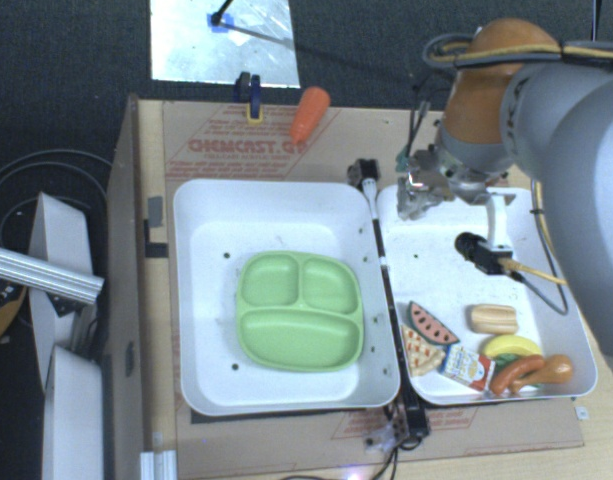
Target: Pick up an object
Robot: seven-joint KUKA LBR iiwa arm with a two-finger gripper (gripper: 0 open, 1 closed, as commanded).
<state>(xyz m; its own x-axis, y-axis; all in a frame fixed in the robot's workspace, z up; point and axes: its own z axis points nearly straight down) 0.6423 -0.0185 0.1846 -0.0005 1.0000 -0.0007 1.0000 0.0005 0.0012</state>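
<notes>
Where the cardboard sheet [236, 133] under the bins is left bare, red print is seen behind the left bin [196, 268], and the word "CHEMCAST" can be read in it; the smaller line beneath is too faint to be made out. Print is also carried by a small red, white and blue carton [464, 366], but it is too small to be read.

The arm [566, 118] is brought in from the right and cut off by the frame edge, with its orange band [486, 78] bent downward over the right bin [436, 278]. The gripper [416, 200] is held above that bin's far left corner, close to the wall shared by the two bins. Whether the claw is wide or narrow cannot be told, since it is blurred and seen from above; nothing is seen held in it.

The toy foods are gathered at the near end of the right bin, well apart from the gripper: a watermelon slice [432, 324], a pizza slice [419, 351], a bread roll [493, 318], a banana [512, 346] and a sausage [516, 371], the last partly covered by the banana and the carton. A green divided plate [299, 310] is laid in the left bin. A toy carrot [309, 114] is left on the cardboard outside both bins.
</notes>
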